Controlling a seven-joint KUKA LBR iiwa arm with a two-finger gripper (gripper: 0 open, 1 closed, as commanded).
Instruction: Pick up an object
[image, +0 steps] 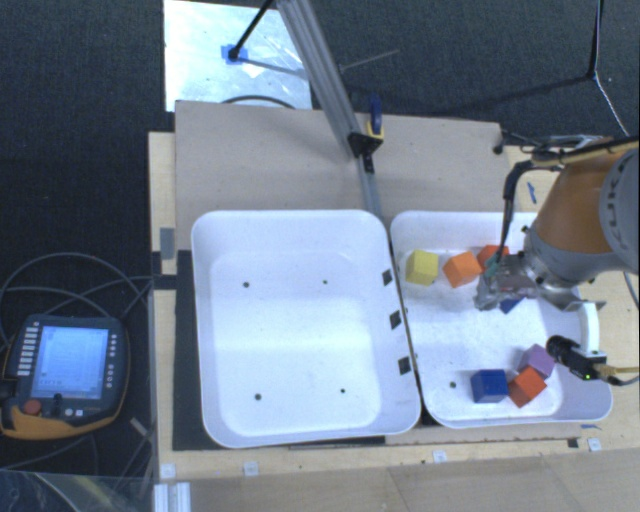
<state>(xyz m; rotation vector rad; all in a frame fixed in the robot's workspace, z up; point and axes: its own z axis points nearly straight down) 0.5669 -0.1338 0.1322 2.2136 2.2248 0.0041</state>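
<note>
- Dark carpet is surrounding the tabletop (300, 170), which is carrying two white bins.
- Left bin (290, 330) is offering open floor.
- Right bin (440, 400) is holding a yellow cube (422, 267) and orange cube (461, 269) near its far wall; blue cube (489, 385), purple block (538, 360) and orange-red block (527, 387) are clustering near its front right corner.
- Gripper (497, 292) is hanging just beside the orange cube; whether the jaws are parted or closed cannot be told.
- Teach pendant (65, 375) is lying on the carpet at left.

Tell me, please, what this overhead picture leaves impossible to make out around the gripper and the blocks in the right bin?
- Gripper: its fingers sit under the wrist, too small and blurred to read.
- A small blue piece and a red-orange piece beside the gripper: partly covered by it, shapes unclear.
- Arm: cut off by the right edge.
- Right bin: its far right rim lies under the arm.
</note>
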